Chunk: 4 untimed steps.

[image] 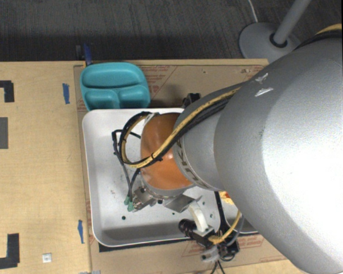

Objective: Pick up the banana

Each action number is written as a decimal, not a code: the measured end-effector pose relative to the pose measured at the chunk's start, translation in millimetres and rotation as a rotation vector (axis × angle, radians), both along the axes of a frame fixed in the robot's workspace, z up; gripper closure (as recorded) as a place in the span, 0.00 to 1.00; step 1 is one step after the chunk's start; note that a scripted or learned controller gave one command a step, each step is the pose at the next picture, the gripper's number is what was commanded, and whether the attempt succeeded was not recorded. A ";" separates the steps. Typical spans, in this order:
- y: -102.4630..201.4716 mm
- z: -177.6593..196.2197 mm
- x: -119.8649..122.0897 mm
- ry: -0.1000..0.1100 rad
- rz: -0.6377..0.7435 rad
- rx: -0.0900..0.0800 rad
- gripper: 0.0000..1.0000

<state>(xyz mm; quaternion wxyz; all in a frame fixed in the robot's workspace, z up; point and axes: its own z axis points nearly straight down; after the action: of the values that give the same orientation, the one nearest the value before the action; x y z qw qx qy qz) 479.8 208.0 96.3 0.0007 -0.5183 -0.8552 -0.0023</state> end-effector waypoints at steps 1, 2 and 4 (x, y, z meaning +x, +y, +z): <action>3.5 40.5 -0.6 0.001 -0.286 -0.004 1.00; 3.9 50.2 -0.3 0.000 -0.286 -0.004 1.00; 4.7 69.6 0.5 -0.002 -0.285 -0.003 1.00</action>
<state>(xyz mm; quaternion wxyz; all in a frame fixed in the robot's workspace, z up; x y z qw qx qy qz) 480.3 212.7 165.9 -0.0013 -0.6346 -0.7729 -0.0018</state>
